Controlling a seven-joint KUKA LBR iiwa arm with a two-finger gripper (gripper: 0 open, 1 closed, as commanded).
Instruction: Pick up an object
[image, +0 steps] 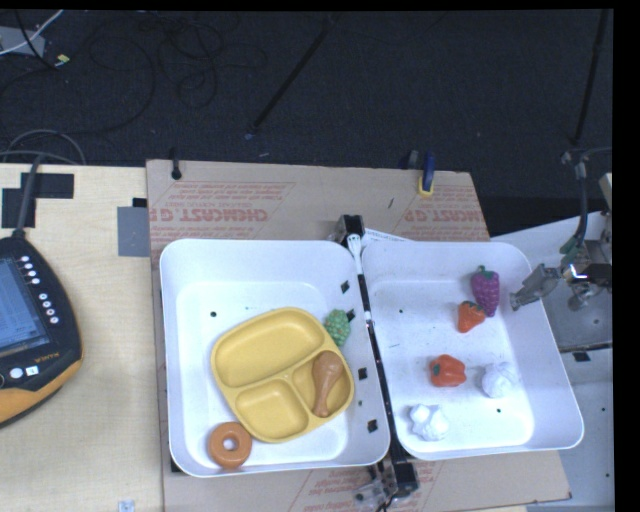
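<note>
Gripper (548, 284) at R bin (540, 420) far-R rim, nr purple grapes (486, 289), can't tell if claw's apart or together

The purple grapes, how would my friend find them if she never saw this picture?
Look at the right bin of the two white ones, toward its far right corner. The purple grapes sit there, just above a small red-orange toy. They are the one purple thing; the other toys in that bin are red-orange or white.

I'm looking at a robotics lab: a teach pendant (30, 320) lies on the table (100, 210), cables (90, 60) trail across dark floor, and two white bins (190, 300) sit on clamped cardboard (300, 200).
</note>
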